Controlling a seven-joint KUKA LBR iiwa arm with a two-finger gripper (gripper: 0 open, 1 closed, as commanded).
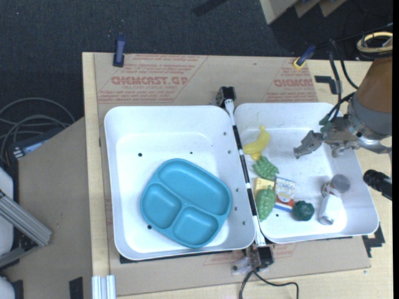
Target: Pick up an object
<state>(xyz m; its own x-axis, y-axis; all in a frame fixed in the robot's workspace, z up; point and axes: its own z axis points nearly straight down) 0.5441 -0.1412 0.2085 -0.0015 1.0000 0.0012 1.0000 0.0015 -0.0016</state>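
Observation:
My gripper hangs over the upper right part of the right bin, open, with nothing between its fingers. To its left a yellow banana-shaped toy lies near the divider. Below that are two green leafy toys, a small printed card and a dark green ball. A grey metal tool lies below the gripper, toward the bin's right side.
A blue divided plate fills the middle of the left bin. A black clip sits where the two bins meet at the back. Cables run along the bench's right edge.

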